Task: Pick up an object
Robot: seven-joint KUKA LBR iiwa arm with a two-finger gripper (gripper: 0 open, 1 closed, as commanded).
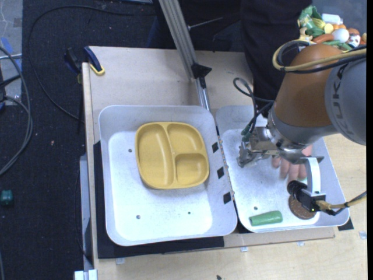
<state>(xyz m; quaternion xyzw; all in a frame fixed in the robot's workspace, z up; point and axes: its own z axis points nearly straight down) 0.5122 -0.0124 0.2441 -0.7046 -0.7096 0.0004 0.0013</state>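
Yellow plastic marks the divided plate (172,155) lying in the left bin (116,214), well apart from the work going on at the right. The grey arm (317,98) reaches over the right bin (245,179), and its gripper (247,153) hangs low near that bin's upper left part, above bare white floor. Whether the gripper is spread or closed I cannot tell from this angle; nothing is visibly caught in it. Candidates for picking lie in the right bin: a green cylinder (266,218) near the front rim, a brown round object (303,206) toward the front right corner, and something pinkish (291,167) partly hidden under the wrist. This looks like the approach step, with no grasp made. Next, the gripper would need to centre over one object, likely the nearby pinkish one, and descend squarely onto it.
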